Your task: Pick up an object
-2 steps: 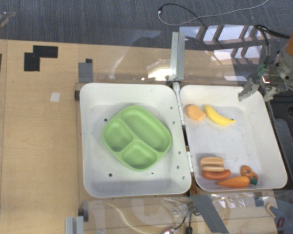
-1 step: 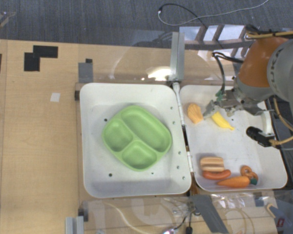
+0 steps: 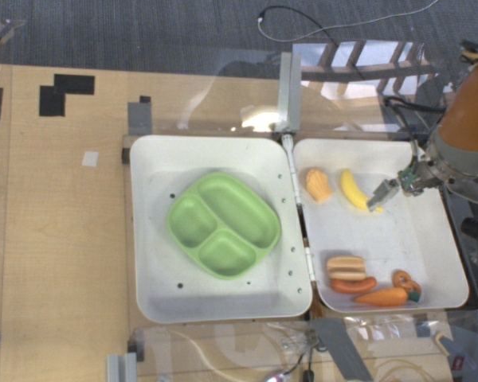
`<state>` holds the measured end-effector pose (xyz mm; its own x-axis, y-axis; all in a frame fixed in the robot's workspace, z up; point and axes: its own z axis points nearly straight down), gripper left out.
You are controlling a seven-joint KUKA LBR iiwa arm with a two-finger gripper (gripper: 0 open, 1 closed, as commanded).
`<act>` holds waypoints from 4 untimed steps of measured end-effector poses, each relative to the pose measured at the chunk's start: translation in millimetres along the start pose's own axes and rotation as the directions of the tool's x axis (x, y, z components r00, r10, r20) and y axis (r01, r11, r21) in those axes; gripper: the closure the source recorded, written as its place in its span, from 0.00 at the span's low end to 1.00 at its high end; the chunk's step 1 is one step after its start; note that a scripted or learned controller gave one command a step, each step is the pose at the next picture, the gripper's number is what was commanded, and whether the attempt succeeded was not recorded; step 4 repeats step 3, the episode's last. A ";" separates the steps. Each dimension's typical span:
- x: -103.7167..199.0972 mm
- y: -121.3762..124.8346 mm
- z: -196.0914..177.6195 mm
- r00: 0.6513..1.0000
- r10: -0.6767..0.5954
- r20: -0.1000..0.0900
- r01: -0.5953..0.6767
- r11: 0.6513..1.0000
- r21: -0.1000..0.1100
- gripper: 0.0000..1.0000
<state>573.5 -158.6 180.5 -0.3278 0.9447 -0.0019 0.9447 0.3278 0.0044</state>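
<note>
Two shallow white bins sit side by side on a wooden counter [image 3: 56, 229], seen from above at a slant. The left bin [image 3: 151, 213] holds a green divided plate [image 3: 223, 225] with three compartments, lying flat near the bin's centre and apart from every wall. The right bin [image 3: 430, 245] holds the toy foods. An orange corn-like piece [image 3: 319, 185] lies in the upper left part, near the wall shared with the left bin. A yellow banana [image 3: 352, 189] lies just beside it to the right, tilted. Along the bin's lower edge lie a hot dog bun [image 3: 346, 266], a red sausage [image 3: 353, 285] touching the bun's lower side, an orange carrot [image 3: 382, 297], and a small orange fruit-like piece [image 3: 405, 280] just above the carrot's right end.

The arm enters from the right; the gripper [image 3: 376, 204] reaches down-left over the right bin, its tip at the banana's lower right end. Whether it touches the banana cannot be told, and whether the fingers are spread or closed cannot be told either; nothing is seen between them.

The middle of the right bin, between the upper pair and the lower cluster, is bare white floor. The lower cluster lies close to the bin's near wall. A grey upright post [image 3: 290, 90] stands behind the junction of the two bins, and a black cable [image 3: 303, 24] loops across the dark floor beyond the counter.
</note>
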 end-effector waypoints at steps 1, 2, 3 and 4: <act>-8.7 56.3 91.9 0.999 0.046 0.004 -0.046 0.999 -0.007 0.00; -7.7 59.7 78.8 0.999 0.042 0.004 -0.042 0.999 -0.014 1.00; 16.3 108.0 -3.2 0.994 0.110 0.001 -0.110 0.994 -0.001 1.00; 16.3 108.0 -3.2 0.994 0.110 0.001 -0.110 0.994 -0.001 1.00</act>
